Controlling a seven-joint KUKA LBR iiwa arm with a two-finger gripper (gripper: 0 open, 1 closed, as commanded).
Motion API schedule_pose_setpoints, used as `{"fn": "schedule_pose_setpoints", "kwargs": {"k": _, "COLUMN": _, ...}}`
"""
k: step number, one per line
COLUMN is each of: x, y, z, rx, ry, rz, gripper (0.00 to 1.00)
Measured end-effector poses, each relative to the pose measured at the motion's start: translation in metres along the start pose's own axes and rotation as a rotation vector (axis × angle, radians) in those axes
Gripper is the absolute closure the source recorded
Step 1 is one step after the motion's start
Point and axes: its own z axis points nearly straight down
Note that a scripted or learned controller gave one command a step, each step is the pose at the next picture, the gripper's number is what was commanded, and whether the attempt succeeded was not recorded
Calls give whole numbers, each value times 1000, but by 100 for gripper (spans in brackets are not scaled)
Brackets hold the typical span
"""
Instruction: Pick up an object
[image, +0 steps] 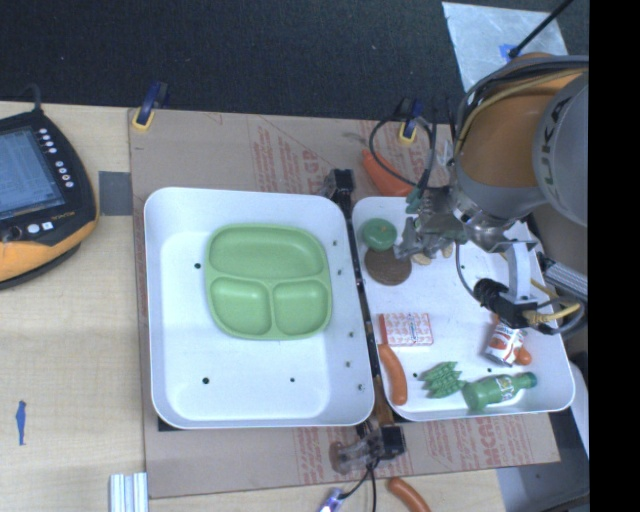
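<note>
The right bin (455, 300) holds a green round lid (378, 234), a brown disc (388, 268), a red-and-white card (406, 329), an orange sausage (394, 375), a small green spiky toy (439, 378), a green bottle (497, 390) and a small red-and-white can (505, 345). My gripper (428, 243) hangs low over the far part of this bin, just right of the green lid and the brown disc. The wrist above hides its fingertips. The left bin (175, 330) carries a green divided plate (268, 280).
A teach pendant (40, 195) lies on the bench at far left. Cables (510, 300) loop from the arm across the right bin. Blue-and-yellow clamps (148, 106) hold the cardboard mat. Another orange object (408, 492) lies below the bins.
</note>
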Motion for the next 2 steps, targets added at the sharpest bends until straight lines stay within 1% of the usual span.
{"fn": "schedule_pose_setpoints", "kwargs": {"k": 1, "x": 3, "y": -27, "z": -10, "rx": 2, "ry": 0, "rz": 3, "gripper": 100}}
{"fn": "schedule_pose_setpoints", "kwargs": {"k": 2, "x": 30, "y": -45, "z": -26, "rx": 3, "ry": 1, "rz": 1, "gripper": 100}}
